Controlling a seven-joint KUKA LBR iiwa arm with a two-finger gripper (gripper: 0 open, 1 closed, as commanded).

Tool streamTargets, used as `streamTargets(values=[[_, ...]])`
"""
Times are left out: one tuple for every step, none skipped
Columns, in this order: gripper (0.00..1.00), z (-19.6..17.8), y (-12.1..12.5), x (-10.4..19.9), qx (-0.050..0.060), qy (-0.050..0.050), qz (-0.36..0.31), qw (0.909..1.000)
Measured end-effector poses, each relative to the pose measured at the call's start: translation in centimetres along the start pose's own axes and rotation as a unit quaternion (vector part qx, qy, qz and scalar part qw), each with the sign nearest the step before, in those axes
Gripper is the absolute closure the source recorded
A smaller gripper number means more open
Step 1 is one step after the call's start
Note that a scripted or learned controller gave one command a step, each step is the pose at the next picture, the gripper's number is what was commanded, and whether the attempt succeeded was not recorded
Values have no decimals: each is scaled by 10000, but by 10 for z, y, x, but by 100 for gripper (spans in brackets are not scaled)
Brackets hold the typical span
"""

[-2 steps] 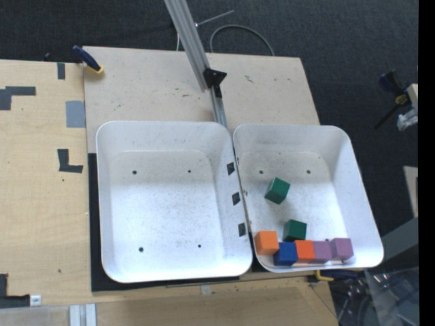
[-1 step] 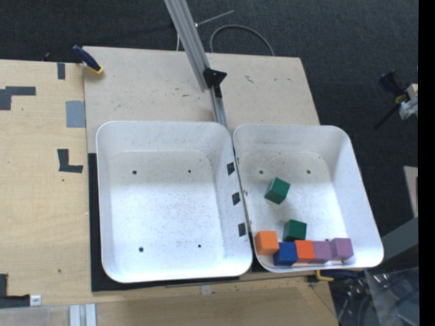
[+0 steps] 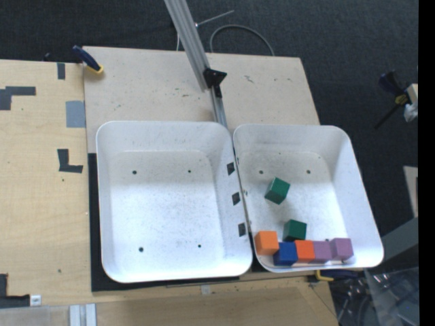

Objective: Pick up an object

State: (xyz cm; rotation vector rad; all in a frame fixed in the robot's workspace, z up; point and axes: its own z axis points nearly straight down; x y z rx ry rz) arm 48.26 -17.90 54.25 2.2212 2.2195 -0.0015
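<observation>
Two shallow white bins sit side by side on a pale wooden worktop [image 3: 149,80], their inner rims touching along a seam that runs down the middle of the view. Both are smooth moulded plastic with rounded corners and speckled floors. The left bin [image 3: 163,129] has small dark holes in its floor, and its whole floor is open room.

The right bin [image 3: 355,161] holds all the task's things, which are small hard-edged cubes. A green cube [image 3: 276,190] stands alone near the middle of the floor, turned at an angle, with free space on every side. A darker green cube [image 3: 295,229] sits lower down, just behind a row packed against the near wall. From left to right that row is an orange cube [image 3: 266,241], a blue cube [image 3: 286,253], a second orange cube [image 3: 305,250], a lilac cube [image 3: 322,250] and a purple cube [image 3: 342,248]. They touch one another and crowd the near rim, leaving little room around them. The far half of this bin is open.

A ribbed aluminium bar [image 3: 187,29] slants down from the top to the seam, with a black bracket [image 3: 214,78] on it. A blue and yellow clamp [image 3: 87,58] grips the worktop's far left corner. Dark carpet [image 3: 340,26] surrounds the worktop.

Whether the hand is apart or together cannot be told.
</observation>
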Motion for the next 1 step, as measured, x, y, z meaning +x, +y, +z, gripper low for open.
streamTargets(values=[[0,0,0,-20,0,0,-1,10000]])
